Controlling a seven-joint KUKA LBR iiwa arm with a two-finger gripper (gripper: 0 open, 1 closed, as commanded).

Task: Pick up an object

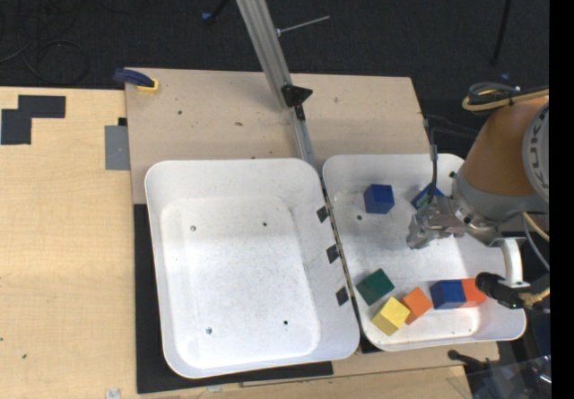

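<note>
Over the right bin [345, 175], the gripper [427, 232] hangs low near the bin's right side; whether its fingers are spread or closed cannot be told. A blue cube [378, 198] lies just left of it. Along the near edge sit a green block [375, 284], a yellow block [391, 315], an orange block [417, 302], a blue block [447, 293] and a red-orange piece [473, 290] touching it. Further left lies the left bin [161, 177].

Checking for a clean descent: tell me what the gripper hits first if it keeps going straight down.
Probably bare floor of the right bin: the gripper points down at white floor. The blue cube sits off to its side, though depth is unclear.
</note>
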